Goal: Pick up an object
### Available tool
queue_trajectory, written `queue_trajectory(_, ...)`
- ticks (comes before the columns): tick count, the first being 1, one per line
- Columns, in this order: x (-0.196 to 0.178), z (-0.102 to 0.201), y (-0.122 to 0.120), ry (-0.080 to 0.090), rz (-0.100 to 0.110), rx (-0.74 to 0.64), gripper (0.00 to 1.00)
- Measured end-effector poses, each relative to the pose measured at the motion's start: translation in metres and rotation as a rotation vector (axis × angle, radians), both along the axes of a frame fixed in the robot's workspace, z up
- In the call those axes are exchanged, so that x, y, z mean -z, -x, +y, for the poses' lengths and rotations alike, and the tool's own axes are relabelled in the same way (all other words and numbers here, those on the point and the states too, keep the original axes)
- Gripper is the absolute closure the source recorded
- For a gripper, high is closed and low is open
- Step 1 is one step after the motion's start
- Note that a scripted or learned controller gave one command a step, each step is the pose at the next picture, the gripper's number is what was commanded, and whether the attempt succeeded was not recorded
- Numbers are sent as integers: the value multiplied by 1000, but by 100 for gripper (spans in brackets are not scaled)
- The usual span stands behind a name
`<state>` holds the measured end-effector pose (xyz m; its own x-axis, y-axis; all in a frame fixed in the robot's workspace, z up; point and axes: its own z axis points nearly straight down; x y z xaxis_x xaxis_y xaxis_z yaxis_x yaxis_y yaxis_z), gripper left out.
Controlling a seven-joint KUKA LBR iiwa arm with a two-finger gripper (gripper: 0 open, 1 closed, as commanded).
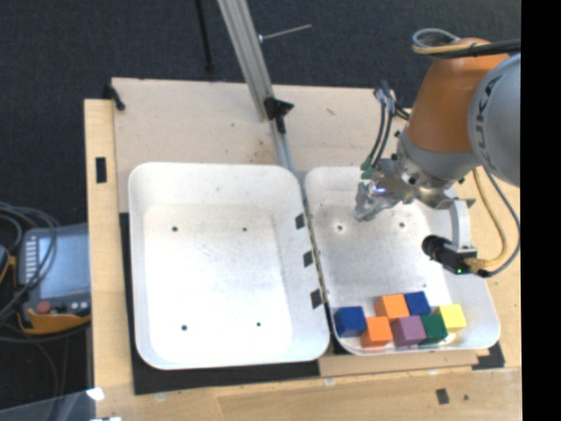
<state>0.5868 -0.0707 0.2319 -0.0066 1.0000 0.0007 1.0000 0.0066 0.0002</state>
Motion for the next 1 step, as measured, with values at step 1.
queue_trajectory(1,-11,56,14,-2,0,-2,100)
